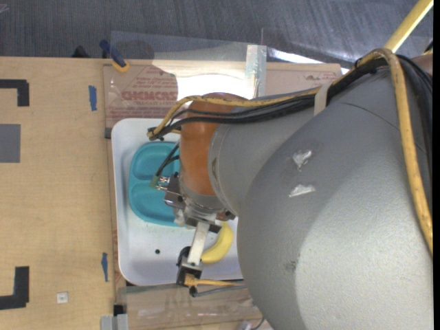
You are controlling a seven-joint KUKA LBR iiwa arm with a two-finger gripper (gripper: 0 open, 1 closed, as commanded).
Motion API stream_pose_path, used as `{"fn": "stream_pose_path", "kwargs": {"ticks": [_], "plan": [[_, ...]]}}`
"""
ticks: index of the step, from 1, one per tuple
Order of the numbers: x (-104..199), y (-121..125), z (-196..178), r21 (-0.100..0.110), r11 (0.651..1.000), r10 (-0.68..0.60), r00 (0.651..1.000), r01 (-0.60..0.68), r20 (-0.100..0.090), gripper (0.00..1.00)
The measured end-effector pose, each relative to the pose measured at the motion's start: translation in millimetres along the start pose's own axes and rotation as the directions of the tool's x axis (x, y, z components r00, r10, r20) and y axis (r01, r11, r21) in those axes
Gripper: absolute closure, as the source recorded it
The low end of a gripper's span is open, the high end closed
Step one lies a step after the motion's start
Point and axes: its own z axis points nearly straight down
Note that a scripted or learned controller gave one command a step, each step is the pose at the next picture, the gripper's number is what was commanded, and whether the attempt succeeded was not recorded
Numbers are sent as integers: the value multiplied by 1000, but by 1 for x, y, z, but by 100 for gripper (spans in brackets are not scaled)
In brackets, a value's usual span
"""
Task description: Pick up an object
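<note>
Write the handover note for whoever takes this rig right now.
Gripper: low over the white bin, at the right edge of the teal object; no grasp can be confirmed.
Things: the teal object lies in the bin; the yellow banana-shaped object lies below it, partly under the arm.
Done: no object visibly held.
Left: grasp one object and lift it clear.

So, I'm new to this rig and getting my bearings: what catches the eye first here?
The grey arm dominates the right of the view, its orange band reaching over the white bin. In the bin lie a turquoise two-lobed object at left and a yellow banana-shaped thing partly hidden by the arm.
</note>
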Motion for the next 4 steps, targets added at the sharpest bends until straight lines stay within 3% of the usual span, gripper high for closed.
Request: {"fn": "stream_pose_path", "kwargs": {"ticks": [1, 2, 3, 4], "plan": [[0, 1, -3, 0, 977, 211, 977, -211, 0, 100], [0, 0, -12, 0, 837, 547, 837, -547, -1, 100], [-1, 1, -6, 1, 521, 854, 521, -854, -2, 100], [1, 2, -140, 4, 538, 843, 538, -843, -13, 100]]}}
